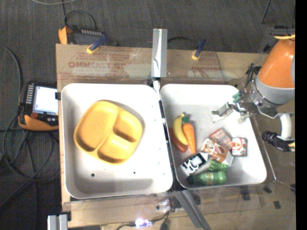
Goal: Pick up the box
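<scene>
A small black-and-white box (194,163) lies in the right bin (206,94), near its front edge and left of centre. It rests against a green bottle (209,178) and beside a red-and-orange carton (218,145). My gripper (231,113) hangs over the back right part of the same bin, well up and to the right of the box. Its fingers stand open with nothing between them. The arm's orange band (281,66) shows at the right edge.
A banana (179,130) and a carrot (190,136) lie left of the box, with a small can (239,146) to the right. The left bin (72,176) holds a yellow divided tray (109,131). A handheld device (41,104) sits left of the bench.
</scene>
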Controlling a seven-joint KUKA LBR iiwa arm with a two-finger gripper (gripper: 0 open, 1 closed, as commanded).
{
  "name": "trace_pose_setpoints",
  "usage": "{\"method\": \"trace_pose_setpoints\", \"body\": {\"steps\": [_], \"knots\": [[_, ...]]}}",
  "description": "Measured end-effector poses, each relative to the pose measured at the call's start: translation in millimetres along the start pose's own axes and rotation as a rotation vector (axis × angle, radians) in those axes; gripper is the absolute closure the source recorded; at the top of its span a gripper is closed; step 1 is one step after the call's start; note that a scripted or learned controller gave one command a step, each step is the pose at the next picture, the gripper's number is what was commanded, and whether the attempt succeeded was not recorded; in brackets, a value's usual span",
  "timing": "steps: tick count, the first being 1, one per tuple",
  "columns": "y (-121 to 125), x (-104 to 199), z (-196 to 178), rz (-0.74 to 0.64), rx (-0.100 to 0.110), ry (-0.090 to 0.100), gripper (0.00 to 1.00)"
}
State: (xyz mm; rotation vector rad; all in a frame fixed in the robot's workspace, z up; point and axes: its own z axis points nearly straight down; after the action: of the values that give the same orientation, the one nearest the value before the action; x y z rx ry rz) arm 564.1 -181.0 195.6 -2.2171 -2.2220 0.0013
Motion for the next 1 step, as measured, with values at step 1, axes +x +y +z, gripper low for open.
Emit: {"method": "trace_pose_setpoints", "body": {"steps": [1], "knots": [[54.4,-33.1,100.8,-0.119,-0.007,0.002,0.00]]}}
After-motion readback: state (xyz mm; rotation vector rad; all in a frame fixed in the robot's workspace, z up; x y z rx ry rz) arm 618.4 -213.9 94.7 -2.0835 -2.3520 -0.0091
